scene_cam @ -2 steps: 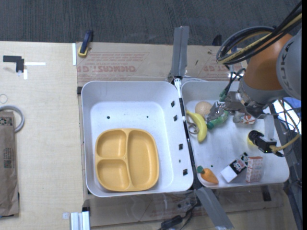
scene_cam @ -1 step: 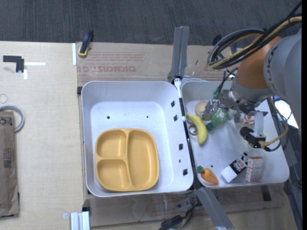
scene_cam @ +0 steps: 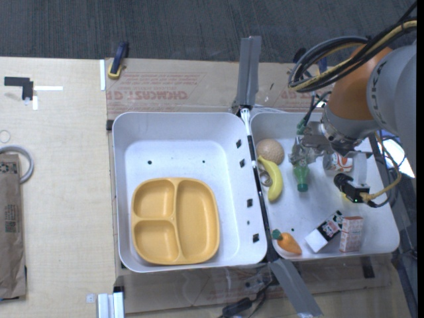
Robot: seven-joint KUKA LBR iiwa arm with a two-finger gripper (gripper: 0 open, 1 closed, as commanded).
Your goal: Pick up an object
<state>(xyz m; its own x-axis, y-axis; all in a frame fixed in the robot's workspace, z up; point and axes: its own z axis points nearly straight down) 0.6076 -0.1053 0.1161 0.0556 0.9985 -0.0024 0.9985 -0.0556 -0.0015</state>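
Note:
The right bin (scene_cam: 371,244) holds several objects. A yellow banana (scene_cam: 272,177) lies by its left wall, with a beige round object (scene_cam: 270,151) just behind it. A small green bottle (scene_cam: 302,178) lies near the middle. An orange carrot (scene_cam: 287,243) rests at the front edge, next to a black-and-white packet (scene_cam: 324,233) and a small carton (scene_cam: 351,233). My gripper (scene_cam: 305,154) hangs low over the back of the bin, just above the top end of the green bottle and to the right of the beige object. The arm hides the bin's back right part.
The left bin (scene_cam: 132,138) holds a yellow divided plate (scene_cam: 176,220). A grey divider (scene_cam: 250,71) rises between the bins at the back. A brown paper bag (scene_cam: 10,224) lies on the bench at far left. Cables loop over the arm at upper right.

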